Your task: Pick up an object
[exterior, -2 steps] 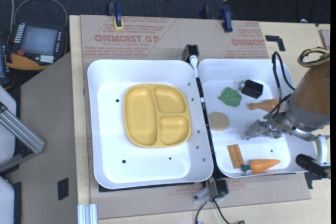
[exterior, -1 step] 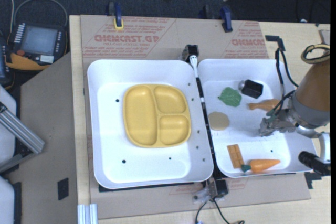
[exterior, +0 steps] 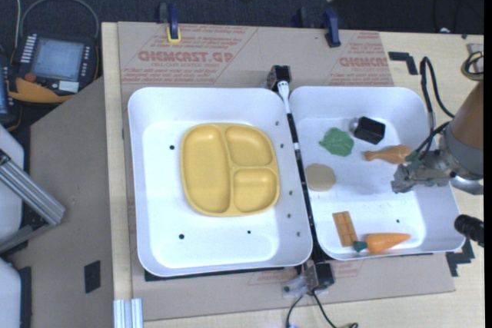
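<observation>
Bench [exterior: 231, 50]: brown board printed with red lettering, bearing two shallow white bins side by side. Left bin [exterior: 154, 226]: one yellow tray [exterior: 229, 168] with three compartments, lying flat near the middle, nothing in its compartments. Right bin [exterior: 369, 188]: six loose items. Green leaf [exterior: 337, 141], toward the far side, near the middle. Black block [exterior: 370, 130], just beside the leaf on its right, tilted. Tan disc [exterior: 320, 177], near the bin's left wall, just below the leaf. Drumstick [exterior: 388, 155], tan-orange, toward the right side, its thick end reaching the gripper. Brown stick [exterior: 344, 227], flat rectangular piece, in the near part of the bin. Carrot [exterior: 383, 242], orange with a green top, lying along the near wall, its green end touching the stick's lower end. Arm [exterior: 469, 134]: grey, entering from the right over the right bin's right wall. Gripper [exterior: 405, 182]: low over the right side of the right bin, just below the drumstick's thick end; whether its fingers stand wide or narrow cannot be told, and nothing is seen held between them. Off the bench, at left: a handheld screen unit [exterior: 54, 61] with a looped cable.
</observation>
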`<action>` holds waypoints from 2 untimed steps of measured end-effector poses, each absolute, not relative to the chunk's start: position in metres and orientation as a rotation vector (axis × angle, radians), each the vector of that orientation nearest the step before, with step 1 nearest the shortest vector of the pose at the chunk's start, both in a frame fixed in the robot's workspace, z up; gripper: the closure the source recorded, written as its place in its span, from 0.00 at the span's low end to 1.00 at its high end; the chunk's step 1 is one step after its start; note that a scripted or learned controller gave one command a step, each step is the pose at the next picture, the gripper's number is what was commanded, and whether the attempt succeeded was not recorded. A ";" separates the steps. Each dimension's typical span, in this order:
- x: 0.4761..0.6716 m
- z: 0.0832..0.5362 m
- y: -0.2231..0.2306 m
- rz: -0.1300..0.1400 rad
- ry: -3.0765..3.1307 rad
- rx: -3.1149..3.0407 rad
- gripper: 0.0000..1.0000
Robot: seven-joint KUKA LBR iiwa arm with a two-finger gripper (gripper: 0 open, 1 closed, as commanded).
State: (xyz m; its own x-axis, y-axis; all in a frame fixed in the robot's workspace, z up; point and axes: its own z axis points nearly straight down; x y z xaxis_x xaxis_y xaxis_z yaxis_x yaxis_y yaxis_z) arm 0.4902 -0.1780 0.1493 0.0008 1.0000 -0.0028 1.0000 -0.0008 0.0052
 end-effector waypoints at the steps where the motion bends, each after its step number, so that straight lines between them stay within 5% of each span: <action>1: 0.488 0.210 -0.186 0.004 2.216 2.215 1.00; 2: 0.490 0.250 -0.187 0.004 2.218 2.215 1.00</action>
